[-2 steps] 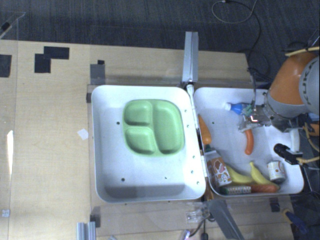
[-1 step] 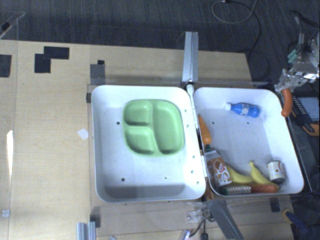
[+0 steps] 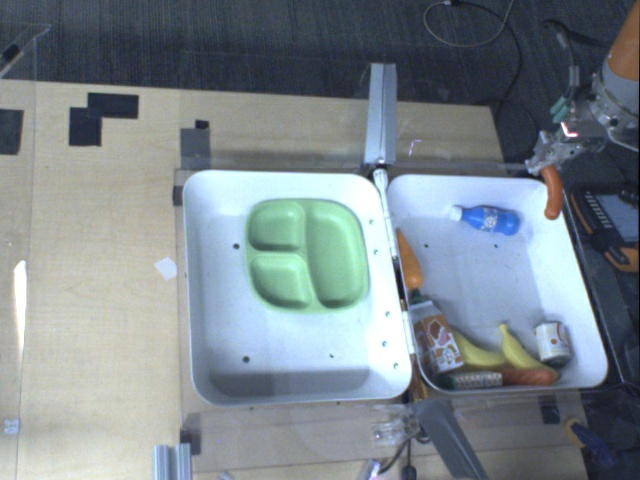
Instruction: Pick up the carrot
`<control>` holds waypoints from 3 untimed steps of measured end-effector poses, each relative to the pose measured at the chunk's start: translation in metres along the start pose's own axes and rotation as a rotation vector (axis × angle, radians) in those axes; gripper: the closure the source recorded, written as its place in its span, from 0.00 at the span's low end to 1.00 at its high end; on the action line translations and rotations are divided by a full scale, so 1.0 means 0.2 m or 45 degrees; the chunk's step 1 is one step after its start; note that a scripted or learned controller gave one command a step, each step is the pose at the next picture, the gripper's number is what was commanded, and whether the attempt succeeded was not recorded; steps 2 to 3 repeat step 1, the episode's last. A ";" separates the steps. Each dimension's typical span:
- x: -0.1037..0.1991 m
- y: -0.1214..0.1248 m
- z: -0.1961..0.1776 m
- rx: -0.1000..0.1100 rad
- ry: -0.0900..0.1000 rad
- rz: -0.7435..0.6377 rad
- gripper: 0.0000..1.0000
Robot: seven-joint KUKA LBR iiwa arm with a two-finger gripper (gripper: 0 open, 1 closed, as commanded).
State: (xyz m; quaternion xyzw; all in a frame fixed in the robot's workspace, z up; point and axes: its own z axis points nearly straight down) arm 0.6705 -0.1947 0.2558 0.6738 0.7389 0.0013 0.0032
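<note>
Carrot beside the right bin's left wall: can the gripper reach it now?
Probably yes: nothing covers the carrot, but it lies tight against the bin wall, which may hinder the gripper.

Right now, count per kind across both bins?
Green tray: 1
Blue bottle: 1
Bananas: 2
Can: 1
Carton: 1
Orange carrot-like pieces: 2 (left wall, right rim)
Red-orange piece at front wall: 1
Total: 9 that I can make out
</note>
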 end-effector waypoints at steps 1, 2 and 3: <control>0.25 0.02 0.44 0.003 0.003 -0.004 1.00; 0.25 0.02 0.44 0.003 0.003 -0.004 1.00; 0.25 0.02 0.44 0.003 0.003 -0.004 1.00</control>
